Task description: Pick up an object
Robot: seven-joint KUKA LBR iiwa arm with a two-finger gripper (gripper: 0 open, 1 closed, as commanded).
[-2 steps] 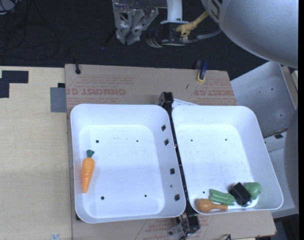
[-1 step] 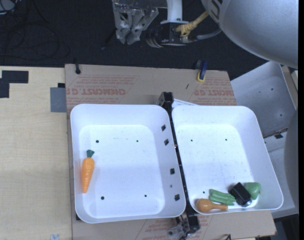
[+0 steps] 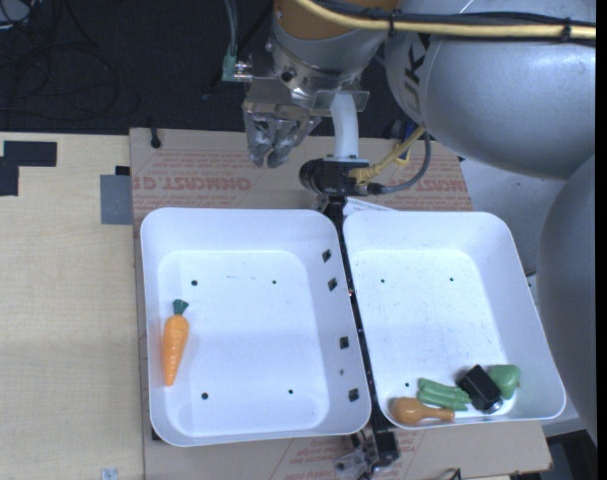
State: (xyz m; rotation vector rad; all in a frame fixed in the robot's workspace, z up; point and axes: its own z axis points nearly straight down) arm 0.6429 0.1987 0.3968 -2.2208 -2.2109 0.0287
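The gripper (image 3: 274,148), fingers together and empty, hangs beyond the left bin (image 3: 153,268); descending shut risks knocking the carrot (image 3: 174,342) aside.

The claw (image 3: 273,148) hangs above the far edge of the worktop (image 3: 53,298), beyond the left bin (image 3: 158,238), with nothing visible between its fingers. A toy carrot (image 3: 174,341) lies against that bin's left wall. In the right bin's (image 3: 513,258) near right corner, a tan pear-shaped toy (image 3: 419,411), green pods (image 3: 444,394), a black block (image 3: 479,387) and a green piece (image 3: 506,376) cluster together.
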